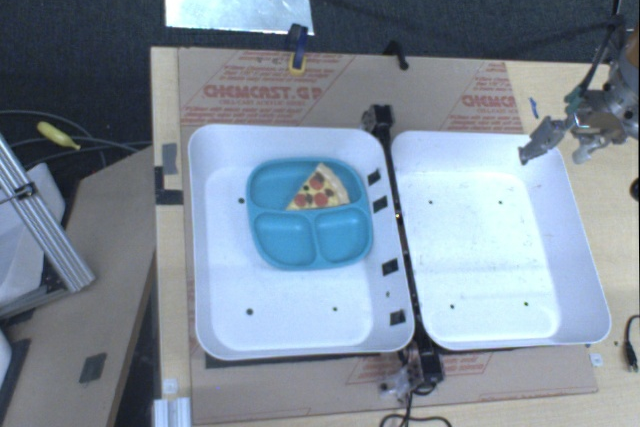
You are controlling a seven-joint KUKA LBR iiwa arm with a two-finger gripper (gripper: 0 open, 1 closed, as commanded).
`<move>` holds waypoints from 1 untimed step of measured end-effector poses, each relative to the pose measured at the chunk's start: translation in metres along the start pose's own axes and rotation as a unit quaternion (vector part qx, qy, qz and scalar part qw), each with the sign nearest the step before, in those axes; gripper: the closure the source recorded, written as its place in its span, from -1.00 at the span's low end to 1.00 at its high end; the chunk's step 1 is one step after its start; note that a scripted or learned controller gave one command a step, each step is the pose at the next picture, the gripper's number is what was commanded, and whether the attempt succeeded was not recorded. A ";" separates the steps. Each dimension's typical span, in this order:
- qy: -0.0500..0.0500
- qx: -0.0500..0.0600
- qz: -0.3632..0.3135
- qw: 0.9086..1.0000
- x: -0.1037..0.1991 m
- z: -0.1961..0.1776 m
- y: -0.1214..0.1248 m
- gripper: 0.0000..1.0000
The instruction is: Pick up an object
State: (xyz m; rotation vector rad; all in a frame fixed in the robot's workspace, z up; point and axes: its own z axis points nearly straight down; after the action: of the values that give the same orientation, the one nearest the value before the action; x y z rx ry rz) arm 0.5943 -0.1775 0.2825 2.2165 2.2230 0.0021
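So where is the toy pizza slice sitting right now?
The triangular toy pizza slice lies in the upper compartment of the blue divided plastic plate, which sits in the left white bin in the camera view, far from the claw.

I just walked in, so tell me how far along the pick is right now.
Nothing looks picked yet. The pizza slice lies in the blue divided plate in the left bin. The gripper hangs at the right bin's upper right corner, with nothing visible between its fingers. Reaching, grasping and lifting are all left.
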 end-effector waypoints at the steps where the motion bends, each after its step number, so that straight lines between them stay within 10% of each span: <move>1: 0.000 0.002 0.002 1.000 -0.031 0.056 -0.011 -1.00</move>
State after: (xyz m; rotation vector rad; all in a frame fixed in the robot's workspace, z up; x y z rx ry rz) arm 0.5839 -0.2081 0.2261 2.2237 2.2211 -0.0030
